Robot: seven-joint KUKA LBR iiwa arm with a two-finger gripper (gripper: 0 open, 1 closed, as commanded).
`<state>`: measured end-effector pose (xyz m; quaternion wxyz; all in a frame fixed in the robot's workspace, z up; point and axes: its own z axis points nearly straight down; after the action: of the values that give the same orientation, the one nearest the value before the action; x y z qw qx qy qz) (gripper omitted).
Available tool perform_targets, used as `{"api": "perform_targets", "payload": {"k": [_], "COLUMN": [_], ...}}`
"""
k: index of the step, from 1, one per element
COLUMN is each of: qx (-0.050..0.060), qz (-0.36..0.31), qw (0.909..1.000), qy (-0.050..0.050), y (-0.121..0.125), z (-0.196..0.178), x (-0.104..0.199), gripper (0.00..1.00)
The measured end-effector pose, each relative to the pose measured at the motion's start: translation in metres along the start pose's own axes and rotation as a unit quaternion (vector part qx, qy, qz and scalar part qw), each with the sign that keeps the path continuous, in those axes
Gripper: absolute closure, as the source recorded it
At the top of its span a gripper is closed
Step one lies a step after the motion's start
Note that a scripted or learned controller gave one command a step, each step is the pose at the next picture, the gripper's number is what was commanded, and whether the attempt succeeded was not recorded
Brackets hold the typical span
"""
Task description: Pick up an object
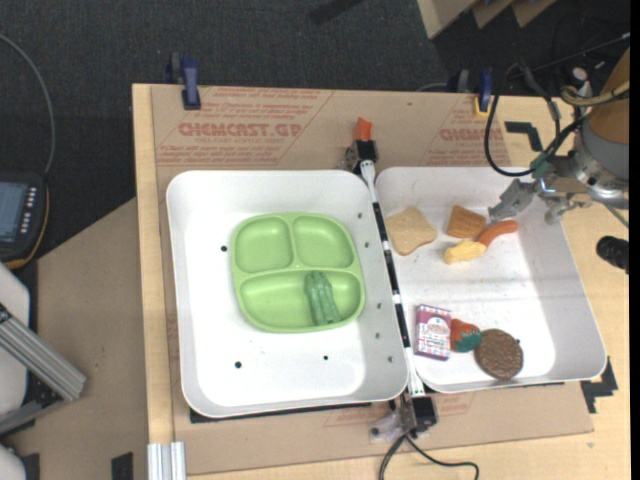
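Note:
My gripper (507, 206) hangs over the upper right of the right bin (560, 298), just above and right of an orange-red carrot-like piece (498, 232). Close by lie an orange cracker (465, 221), a yellow chunk (463, 253) and a tan bread slice (410, 230). Near the bin's front sit a pink carton (433, 332), a small red and green item (465, 336) and a brown round cookie (498, 354). Nothing visible is lifted off the bin floor.
The left bin (200, 268) holds a green divided plate (290, 248) with a green pickle (322, 298) in its front compartment. A ridge with clamps (385, 268) separates the bins. Cables (520, 118) hang at the back right near the arm.

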<state>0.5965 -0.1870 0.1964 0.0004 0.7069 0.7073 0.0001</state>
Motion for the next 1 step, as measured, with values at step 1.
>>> {"api": "perform_targets", "payload": {"k": [1], "qx": [0.001], "qz": [-0.003], "qw": [1.0], "qy": [0.001], "y": [0.0326], "z": [0.1019], "x": [0.0621], "gripper": [0.0]}}
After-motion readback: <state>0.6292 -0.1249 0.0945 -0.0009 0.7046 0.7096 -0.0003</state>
